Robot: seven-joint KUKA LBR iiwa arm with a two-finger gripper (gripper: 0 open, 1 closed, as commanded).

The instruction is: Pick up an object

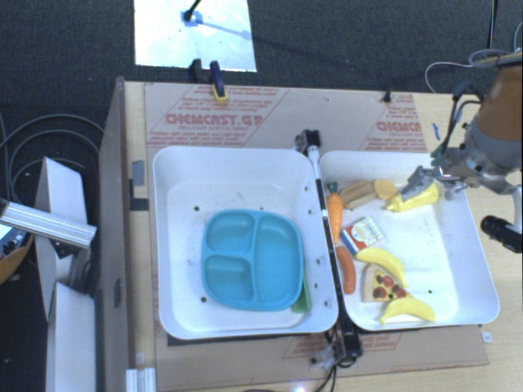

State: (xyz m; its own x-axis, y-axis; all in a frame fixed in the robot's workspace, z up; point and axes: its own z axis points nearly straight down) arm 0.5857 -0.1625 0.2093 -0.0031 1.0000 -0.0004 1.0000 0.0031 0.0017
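My gripper (426, 183) hangs over the far part of the right bin (458, 251), its jaws pinching a yellow object (411, 200). It is bright yellow, long and tapered, lying slantwise, just beside a tan piece (365, 191) by the bin's far wall.

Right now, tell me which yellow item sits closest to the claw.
The yellow piece at the right bin's far end, right beside the claw; both bananas lie farther toward the near end.
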